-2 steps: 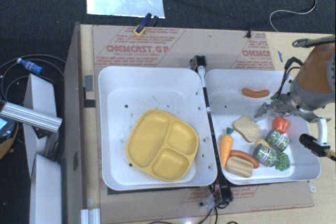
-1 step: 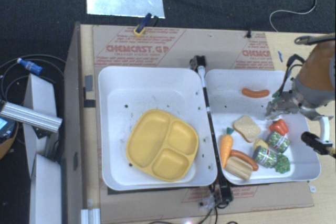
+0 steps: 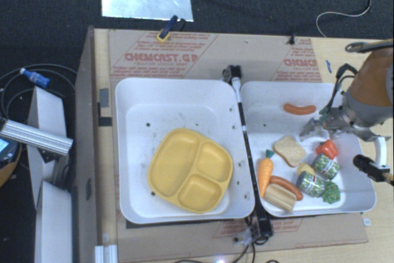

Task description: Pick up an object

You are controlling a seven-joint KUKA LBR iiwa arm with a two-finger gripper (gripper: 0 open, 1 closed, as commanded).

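The arm (image 3: 372, 86) leans in over the right bin (image 3: 369, 197). Its gripper (image 3: 317, 126) hangs above the bread slice (image 3: 289, 150); whether it is wide or narrow, I cannot tell.

We see our arm (image 3: 372, 86) enter from three o'clock, its gripper (image 3: 317, 125) pointing toward nine o'clock, fingers spread apart, holding nothing.

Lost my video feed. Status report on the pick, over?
Gripper low over right bin, nothing seen in it. Toast and sausage nearest, both untouched. Pepper and cans crowd close beside.
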